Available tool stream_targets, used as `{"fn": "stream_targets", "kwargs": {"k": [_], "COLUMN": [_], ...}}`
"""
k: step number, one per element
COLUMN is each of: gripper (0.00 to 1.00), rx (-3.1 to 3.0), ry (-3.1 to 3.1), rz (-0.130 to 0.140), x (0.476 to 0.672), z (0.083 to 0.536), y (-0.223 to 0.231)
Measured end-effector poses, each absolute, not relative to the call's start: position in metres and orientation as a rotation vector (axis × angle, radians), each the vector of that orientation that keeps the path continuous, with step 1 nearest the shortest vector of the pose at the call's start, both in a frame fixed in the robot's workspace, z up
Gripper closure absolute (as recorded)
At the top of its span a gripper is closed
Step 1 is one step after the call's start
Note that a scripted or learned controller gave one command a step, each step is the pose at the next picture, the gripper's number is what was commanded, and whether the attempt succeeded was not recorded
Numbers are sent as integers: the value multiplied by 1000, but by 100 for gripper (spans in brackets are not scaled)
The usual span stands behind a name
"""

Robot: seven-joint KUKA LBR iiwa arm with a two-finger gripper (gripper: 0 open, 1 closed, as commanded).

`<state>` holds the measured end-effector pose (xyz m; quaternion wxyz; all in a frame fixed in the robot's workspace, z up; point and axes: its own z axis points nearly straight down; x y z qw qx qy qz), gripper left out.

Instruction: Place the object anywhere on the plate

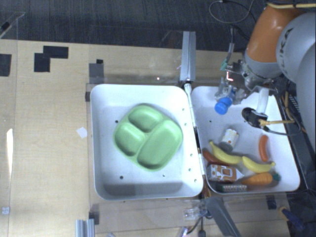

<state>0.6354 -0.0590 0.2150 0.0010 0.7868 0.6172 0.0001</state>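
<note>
Plate [148, 137], green and three-sectioned, sits mid left bin [101, 181], nothing on it. Look right: at the right bin's [291, 179] twelve o'clock your claw [228, 97] clenches a blue object [222, 105], lifted. Toward six o'clock lie a small can [229, 137], two bananas [224, 154], a carrot [256, 179].

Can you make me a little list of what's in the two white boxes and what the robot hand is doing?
left bin: shallow white bin holding a green three-part plastic plate
plate contents: nothing on it yet
right bin: shallow white bin with toy food
yellow things: two bananas
orange thing: carrot near the front edge
red thing: small sausage
pincer: over the right bin's back corner
blue thing: small blue cylinder right at the pincer's tip; held or not, cannot tell
</note>
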Motion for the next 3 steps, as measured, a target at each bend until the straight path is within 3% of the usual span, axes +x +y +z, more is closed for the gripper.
{"fn": "stream_targets", "kwargs": {"k": [1, 2, 3], "gripper": [100, 100, 0], "rx": [2379, 2234, 2235], "ry": [2052, 2210, 2209], "rz": [2, 0, 0], "x": [604, 585, 585], "z": [184, 184, 184], "y": [53, 124, 123]}}
